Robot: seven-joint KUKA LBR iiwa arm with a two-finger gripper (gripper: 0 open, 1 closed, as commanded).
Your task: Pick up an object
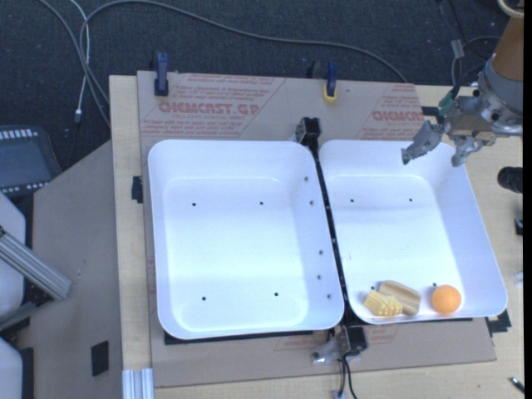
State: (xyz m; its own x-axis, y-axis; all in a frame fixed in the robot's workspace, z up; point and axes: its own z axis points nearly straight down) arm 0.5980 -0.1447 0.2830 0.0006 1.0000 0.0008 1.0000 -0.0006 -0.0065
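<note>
Arm (509, 65) cut off at right.

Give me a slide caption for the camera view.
Open gripper above right bin; orange ball near front.

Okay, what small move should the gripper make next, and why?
Probably travel toward the near edge of the right bin. The open gripper sits over its far edge holding nothing, while the orange ball and the two yellowish pieces lie along its near edge.

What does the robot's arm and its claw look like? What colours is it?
The arm is grey with an orange band above the wrist. Its gripper is grey metal with two fingers, and thin wires, some green, run near the wrist.
</note>
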